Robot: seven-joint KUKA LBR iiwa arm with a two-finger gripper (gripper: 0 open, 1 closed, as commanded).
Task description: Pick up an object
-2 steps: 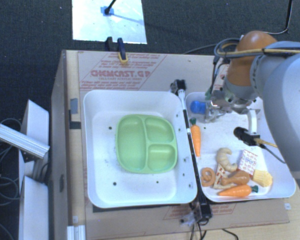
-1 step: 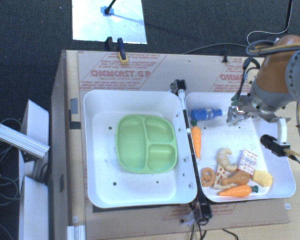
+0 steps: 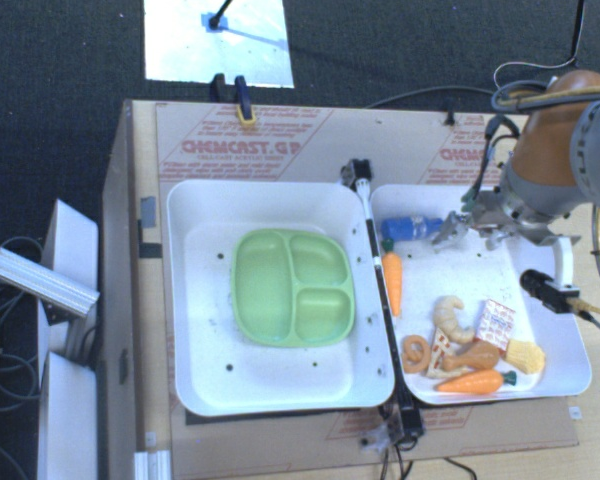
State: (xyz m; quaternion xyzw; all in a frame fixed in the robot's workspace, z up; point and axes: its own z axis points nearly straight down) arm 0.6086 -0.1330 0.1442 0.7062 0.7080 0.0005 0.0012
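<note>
The brown protective paper (image 3: 280, 138) over the bench read "CHEMCAST GP" in red, repeated across it at an angle. Smaller red print beneath was too small to read.

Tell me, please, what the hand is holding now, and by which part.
It cannot be told. The hand is low over the right bin, close to the blue bottle, but a hold is not visible.

Blue bottle (image 3: 412, 229) lies on its side, right bin's far-left corner

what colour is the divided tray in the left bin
Light green. The tray shows best in the camera view, lying flat in the left bin.
</note>
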